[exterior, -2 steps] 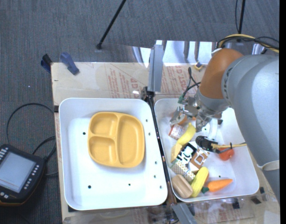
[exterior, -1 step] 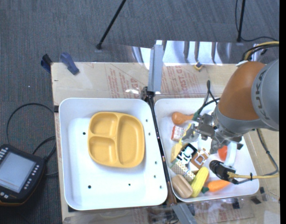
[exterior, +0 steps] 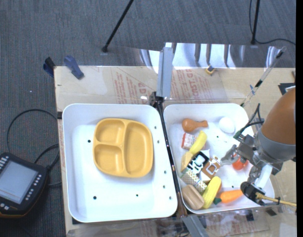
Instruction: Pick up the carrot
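The carrot (exterior: 232,196), orange with a small green end, lies flat at the front of the right bin (exterior: 240,110), close to its front rim. My gripper (exterior: 231,155) hangs over the right side of that bin, behind the carrot and well apart from it. A small red-orange round thing (exterior: 238,164) sits just in front of the gripper, partly hidden by the wrist. Nothing shows held in the gripper.
The right bin also holds a drumstick (exterior: 193,125), a white egg (exterior: 227,125), a yellow corn cob (exterior: 212,191) next to the carrot, a bun (exterior: 193,197), and small boxes (exterior: 197,163). In the left bin (exterior: 77,181) sits a yellow divided plate (exterior: 124,147).
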`<move>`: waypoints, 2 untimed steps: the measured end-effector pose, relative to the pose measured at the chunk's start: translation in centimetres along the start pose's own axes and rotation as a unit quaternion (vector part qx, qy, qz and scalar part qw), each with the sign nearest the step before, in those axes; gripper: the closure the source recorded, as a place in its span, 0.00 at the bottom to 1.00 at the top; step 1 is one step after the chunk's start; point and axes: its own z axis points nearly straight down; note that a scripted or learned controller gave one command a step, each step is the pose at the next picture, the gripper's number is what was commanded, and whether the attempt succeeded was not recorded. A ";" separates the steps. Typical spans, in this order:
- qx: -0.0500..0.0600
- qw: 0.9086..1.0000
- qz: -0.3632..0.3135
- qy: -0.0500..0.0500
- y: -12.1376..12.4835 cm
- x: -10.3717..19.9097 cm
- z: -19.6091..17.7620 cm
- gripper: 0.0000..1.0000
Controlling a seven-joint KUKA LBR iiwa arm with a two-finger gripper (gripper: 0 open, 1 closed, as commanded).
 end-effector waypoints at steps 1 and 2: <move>0.000 0.989 -0.145 0.001 1.0 -3.0 5.0 0.00; -0.005 0.968 -0.249 0.002 0.8 -2.1 6.9 0.00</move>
